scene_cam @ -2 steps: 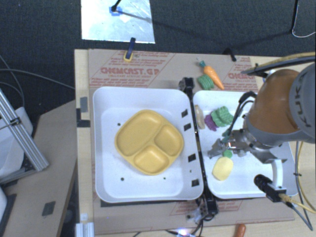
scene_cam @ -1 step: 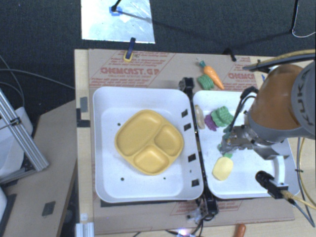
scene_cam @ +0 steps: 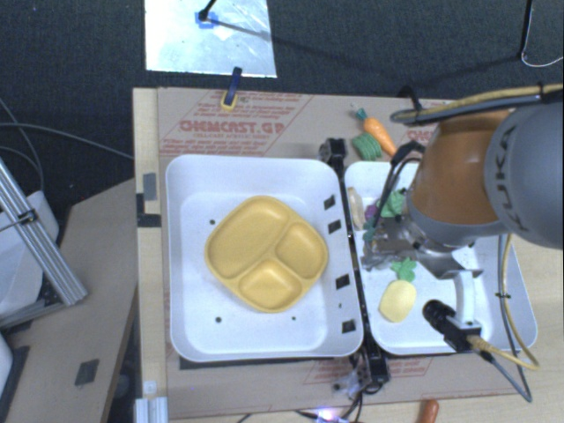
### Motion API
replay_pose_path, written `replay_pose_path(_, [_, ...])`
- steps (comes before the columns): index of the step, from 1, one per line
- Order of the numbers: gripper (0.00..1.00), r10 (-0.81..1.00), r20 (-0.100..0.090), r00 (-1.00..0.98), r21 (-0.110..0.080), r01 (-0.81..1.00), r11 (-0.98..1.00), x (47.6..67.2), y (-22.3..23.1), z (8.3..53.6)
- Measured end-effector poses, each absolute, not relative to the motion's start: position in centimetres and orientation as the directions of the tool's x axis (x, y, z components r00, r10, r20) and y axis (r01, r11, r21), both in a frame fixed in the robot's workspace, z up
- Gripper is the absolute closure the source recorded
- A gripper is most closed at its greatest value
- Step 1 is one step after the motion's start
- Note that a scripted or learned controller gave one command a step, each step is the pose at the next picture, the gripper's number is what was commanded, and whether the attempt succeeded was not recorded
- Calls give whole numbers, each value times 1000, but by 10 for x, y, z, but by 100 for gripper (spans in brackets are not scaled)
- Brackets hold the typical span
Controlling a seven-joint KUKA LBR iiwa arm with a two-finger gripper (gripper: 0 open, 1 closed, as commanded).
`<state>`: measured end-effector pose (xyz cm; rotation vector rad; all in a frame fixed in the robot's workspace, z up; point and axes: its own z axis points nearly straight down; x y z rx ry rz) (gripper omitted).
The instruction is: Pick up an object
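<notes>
A yellow divided plate [scene_cam: 266,252] lies in the left white bin [scene_cam: 189,192]. In the right white bin [scene_cam: 520,320] a pale yellow lemon-like object [scene_cam: 397,300] rests near the front, with a small green piece [scene_cam: 405,270] just behind it. A purple and green toy [scene_cam: 389,205] and a cream object [scene_cam: 355,208] lie at the bin's left side. My gripper [scene_cam: 381,252] hangs low over the right bin's left part, just behind the lemon-like object. The orange-banded wrist [scene_cam: 454,183] covers much of that bin.
A toy carrot [scene_cam: 379,132] and a green item [scene_cam: 367,147] lie on the cardboard behind the right bin. A blue and yellow clip [scene_cam: 232,89] sits behind the left bin. A metal sheet [scene_cam: 210,25] lies further back. A black cable connector [scene_cam: 449,324] hangs over the right bin's front.
</notes>
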<state>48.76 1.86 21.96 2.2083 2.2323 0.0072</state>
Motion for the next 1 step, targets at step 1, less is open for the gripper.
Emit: replay_pose_path(1, [100,1000,3,-13,3,1000,13,487,92,245])
